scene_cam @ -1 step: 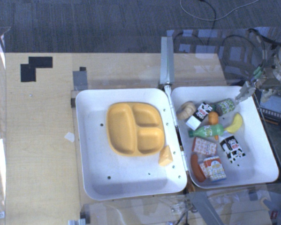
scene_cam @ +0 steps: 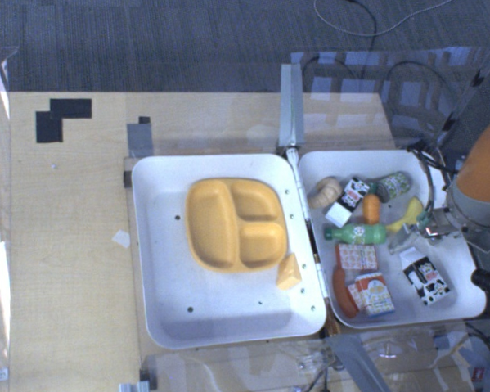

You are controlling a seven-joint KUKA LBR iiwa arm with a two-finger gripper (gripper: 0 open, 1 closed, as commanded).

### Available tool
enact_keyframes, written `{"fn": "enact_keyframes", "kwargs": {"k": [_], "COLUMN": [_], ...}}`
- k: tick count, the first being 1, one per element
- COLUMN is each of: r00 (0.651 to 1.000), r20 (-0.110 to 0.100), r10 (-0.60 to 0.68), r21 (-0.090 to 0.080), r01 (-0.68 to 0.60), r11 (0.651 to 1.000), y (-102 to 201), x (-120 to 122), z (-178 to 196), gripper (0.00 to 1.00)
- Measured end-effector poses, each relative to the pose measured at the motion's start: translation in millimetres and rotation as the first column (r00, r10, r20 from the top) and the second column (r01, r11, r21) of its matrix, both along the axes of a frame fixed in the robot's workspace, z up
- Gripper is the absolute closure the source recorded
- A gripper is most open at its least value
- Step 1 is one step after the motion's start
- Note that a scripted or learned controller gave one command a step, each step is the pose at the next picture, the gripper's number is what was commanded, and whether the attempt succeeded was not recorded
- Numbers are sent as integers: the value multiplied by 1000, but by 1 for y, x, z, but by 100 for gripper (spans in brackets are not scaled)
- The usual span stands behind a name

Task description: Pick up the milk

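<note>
The milk, a small black-and-white carton, is lying in the right bin near that bin's front right corner, sitting apart from the green bottle and the boxes to its left with bare white floor showing around it. The pincer is hovering just behind the milk, beside the bottle's end, and whether it is wide or narrow cannot be told.

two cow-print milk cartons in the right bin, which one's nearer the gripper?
The milk carton in the bin's lower right, just below the gripper. The other carton lies at the top, beyond the green bottle.
</note>
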State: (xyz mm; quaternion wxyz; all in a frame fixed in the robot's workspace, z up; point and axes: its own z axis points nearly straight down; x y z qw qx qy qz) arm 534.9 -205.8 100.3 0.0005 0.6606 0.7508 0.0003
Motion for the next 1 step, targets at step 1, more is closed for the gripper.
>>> {"fn": "enact_keyframes", "kwargs": {"k": [1], "r00": [1000], "r20": [4], "r10": [2], "r21": [-1], "r01": [-2], "r11": [1000], "y": [0], "x": [2], "z": [10], "gripper": [100]}}
